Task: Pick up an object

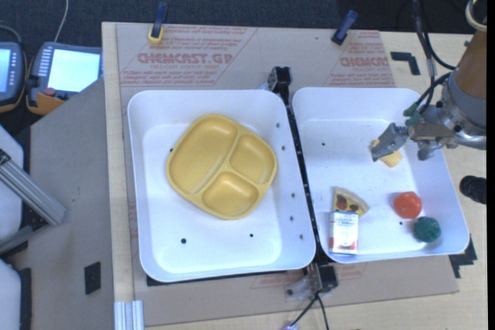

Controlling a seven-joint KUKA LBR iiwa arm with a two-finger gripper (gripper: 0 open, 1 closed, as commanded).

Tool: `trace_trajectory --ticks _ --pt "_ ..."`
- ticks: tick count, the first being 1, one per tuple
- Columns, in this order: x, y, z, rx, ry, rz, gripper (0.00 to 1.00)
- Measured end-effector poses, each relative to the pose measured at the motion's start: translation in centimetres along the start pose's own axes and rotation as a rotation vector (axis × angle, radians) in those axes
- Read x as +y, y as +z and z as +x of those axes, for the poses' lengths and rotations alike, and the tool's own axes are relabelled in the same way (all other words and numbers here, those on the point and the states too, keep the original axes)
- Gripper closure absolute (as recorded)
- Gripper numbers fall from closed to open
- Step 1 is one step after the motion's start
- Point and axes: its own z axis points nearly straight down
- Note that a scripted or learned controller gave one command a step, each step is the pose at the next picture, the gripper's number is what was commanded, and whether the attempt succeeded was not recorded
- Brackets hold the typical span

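Gripper (pixel 402 143) hangs low over the right bin (pixel 325 120), near its far right corner, with the grey wrist reaching in from the right edge. One finger points toward the bin's middle; a small yellow object (pixel 393 159) lies directly at its tip, touching or just under it. Whether the fingers are spread or closed cannot be told, and no item is seen clamped between them.

Step in hand, as judged: the approach to a grasp, the yellow object being the likely target. No lift is evident. The next move calls for the fingers to straddle the object squarely and close before rising; the piece is small and sits partly hidden, so a miss is plausible.

Other candidates in the right bin: a pizza-slice toy (pixel 349 202) and a small red-and-white carton (pixel 345 233) near the front left corner, a red ball (pixel 407 205) and a green ball (pixel 426 229) near the front right corner.

The left bin (pixel 155 243) holds a yellow divided plate (pixel 222 165) at its centre. Both bins rest on a board (pixel 232 50) printed with red lettering, clamped at its far edge. Dark carpet lies beyond, with a handheld screen unit (pixel 69 69) off the left edge
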Motion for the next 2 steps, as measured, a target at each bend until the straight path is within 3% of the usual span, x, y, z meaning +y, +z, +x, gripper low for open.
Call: trace_trajectory --ticks 1,2 --pt "0.2 -0.6 0.0 -0.002 -0.003 -0.013 0.00" --pt "0.3 3.7 -0.5 0.000 -0.002 -0.008 0.00"
